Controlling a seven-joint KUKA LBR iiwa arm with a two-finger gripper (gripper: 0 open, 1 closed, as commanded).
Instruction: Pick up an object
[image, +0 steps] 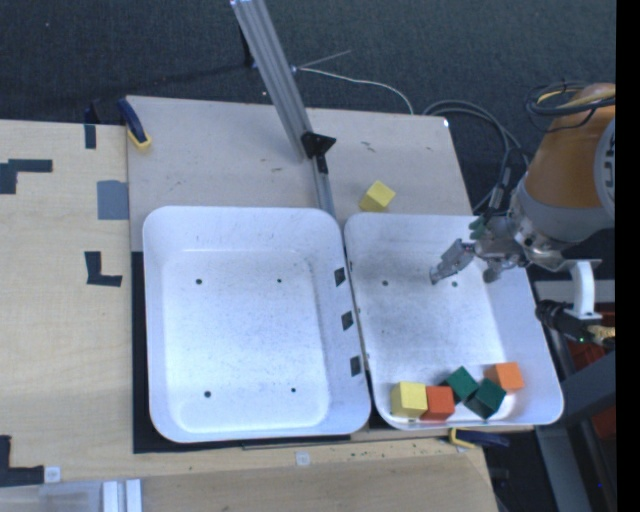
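The gripper (450, 265), fingers' state untellable, hangs over the right bin (400, 300), with the block cluster (455, 392) toward the near rim

No readable text — no labels, no numbers.

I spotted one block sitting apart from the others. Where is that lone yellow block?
The yellow block lies on the bench outside both bins, just beyond the far rim of the right bin, near the slanted metal rail.
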